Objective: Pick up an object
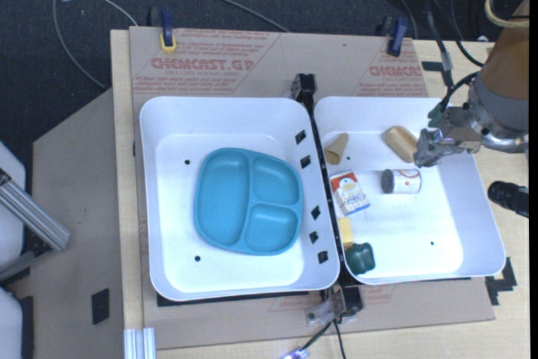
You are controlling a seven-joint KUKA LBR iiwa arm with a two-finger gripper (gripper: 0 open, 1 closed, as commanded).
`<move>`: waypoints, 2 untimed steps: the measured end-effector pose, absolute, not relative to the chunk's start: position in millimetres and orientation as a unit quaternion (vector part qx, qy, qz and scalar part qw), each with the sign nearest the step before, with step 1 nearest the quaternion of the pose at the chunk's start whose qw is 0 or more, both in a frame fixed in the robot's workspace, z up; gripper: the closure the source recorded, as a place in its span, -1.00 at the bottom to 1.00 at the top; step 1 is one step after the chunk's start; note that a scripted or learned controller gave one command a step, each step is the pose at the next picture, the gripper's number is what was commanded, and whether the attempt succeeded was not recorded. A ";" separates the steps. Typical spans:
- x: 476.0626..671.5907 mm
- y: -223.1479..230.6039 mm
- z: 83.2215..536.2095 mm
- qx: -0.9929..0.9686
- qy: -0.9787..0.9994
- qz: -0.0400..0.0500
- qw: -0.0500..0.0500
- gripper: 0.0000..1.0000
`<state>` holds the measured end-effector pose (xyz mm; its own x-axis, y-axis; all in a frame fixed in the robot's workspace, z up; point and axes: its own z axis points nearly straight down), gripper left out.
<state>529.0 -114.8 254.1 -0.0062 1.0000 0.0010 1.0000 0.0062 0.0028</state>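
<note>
My gripper [429,149] hangs over the right bin [471,223], near its far right side. Its tip is right beside the right end of a tan roll-shaped object [400,141], and I cannot tell whether they touch. Just below the tip, a small white can with a dark end [400,181] lies on its side. A red and white carton [349,192] lies near the bin's left wall. A tan cone [336,149] sits above the carton. In the bin's near left corner is a green and yellow object [357,255].
The left bin [164,181] holds a blue divided plate [248,200]. A black divider [315,172] runs between the bins. Blue clamps [168,36] hold the cardboard base at the far edge. The arm's grey body [504,109] overhangs the right bin's right rim.
</note>
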 end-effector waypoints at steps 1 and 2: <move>539.0 -61.0 257.9 0.705 0.710 0.001 0.000 1.00; 564.9 -11.3 254.1 0.706 0.709 0.001 0.001 1.00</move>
<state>564.9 -11.3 254.1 -0.0041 1.0000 0.0002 1.0000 0.0041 0.0024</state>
